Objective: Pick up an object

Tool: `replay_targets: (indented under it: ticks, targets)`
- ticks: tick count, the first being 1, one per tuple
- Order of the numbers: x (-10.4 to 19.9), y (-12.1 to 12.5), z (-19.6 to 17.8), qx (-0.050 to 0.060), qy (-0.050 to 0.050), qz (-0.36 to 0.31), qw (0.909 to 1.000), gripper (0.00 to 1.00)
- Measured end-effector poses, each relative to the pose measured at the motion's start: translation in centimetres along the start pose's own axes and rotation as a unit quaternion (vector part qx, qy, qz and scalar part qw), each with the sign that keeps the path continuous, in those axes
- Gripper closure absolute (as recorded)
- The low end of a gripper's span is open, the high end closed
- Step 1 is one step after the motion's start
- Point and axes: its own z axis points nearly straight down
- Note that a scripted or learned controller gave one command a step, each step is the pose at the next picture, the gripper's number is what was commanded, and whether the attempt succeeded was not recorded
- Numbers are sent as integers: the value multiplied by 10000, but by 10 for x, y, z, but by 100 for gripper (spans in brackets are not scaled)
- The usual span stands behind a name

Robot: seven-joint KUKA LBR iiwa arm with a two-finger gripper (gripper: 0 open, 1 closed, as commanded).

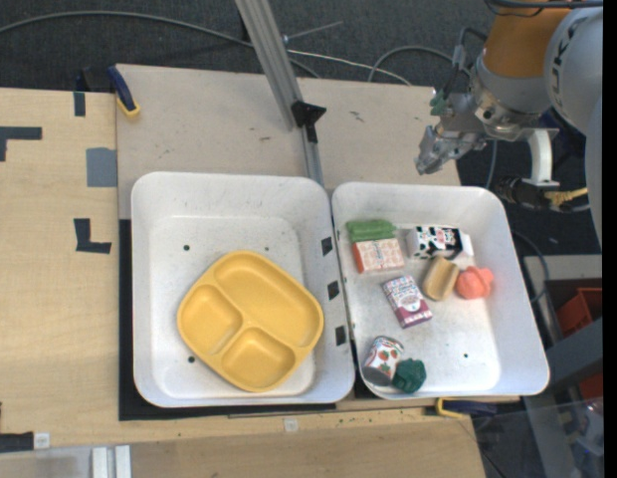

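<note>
The right bin (488, 366) holds several small items: a green block (370, 230), a pink-and-white packet (378, 255), a black-and-white cow-print carton (438, 240), a tan cylinder (440, 279), an orange-pink lump (475, 283), a purple box (406, 301), a round patterned can (383, 358) and a dark green object (410, 375). My gripper (436, 154) hangs above the bench just behind the right bin's far edge, well above the items, with nothing seen between its fingers.
The left bin (159, 227) carries a yellow three-compartment tray (251, 319). A slanted metal pole (274, 53) rises from behind the bins' shared wall. Cables run across the dark floor at the back. The grey arm with its orange band (542, 8) fills the upper right.
</note>
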Motion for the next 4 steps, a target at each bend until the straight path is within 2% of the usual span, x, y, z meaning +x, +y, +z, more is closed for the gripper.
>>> replay_targets:
  ticks: [2, 4]
  targets:
    - [90, 7, 14, 7, -4, 4, 10000, 100]
    - [204, 0, 14, 17, 1, -2, 10000, 100]
